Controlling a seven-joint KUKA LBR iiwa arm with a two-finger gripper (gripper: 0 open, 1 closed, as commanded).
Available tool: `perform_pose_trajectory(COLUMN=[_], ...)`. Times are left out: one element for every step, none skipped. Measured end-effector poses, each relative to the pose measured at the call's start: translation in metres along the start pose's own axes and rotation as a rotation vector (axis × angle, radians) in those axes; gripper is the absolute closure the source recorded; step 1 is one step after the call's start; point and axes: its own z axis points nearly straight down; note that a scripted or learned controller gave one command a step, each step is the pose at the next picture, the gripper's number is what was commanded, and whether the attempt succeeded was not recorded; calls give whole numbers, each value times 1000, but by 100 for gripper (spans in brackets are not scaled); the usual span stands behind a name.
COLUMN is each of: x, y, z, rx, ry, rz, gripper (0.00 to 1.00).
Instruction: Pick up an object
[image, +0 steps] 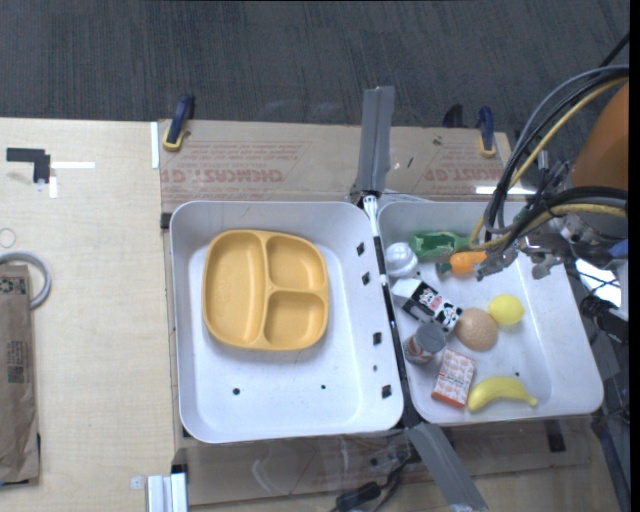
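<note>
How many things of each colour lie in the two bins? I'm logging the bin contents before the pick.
Yellow: 3, the divided tray, lemon and banana
Green: 1, green item
Orange: 1, carrot-like piece
Tan: 1, round ball
White: 2, cup-like piece, cow-patterned carton
Red and white: 1, small box
Grey-brown: 1, small cup
Total: 10

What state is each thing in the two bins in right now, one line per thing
Yellow divided plate: flat, right way up, in the left bin.
Banana: lying on its side in the right bin.
Lemon: resting loose, untouched.
Red carton: lying flat.
Orange carrot: lying beside the gripper.
Green item: lying by the back wall.
</note>
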Motion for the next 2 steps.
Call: perform_pose_trajectory(x=[-19, -15], y=[38, 88], z=[84, 120], rx=[-2, -19], ry=[-1, -11], rz=[-227, -294], gripper=[0, 0])
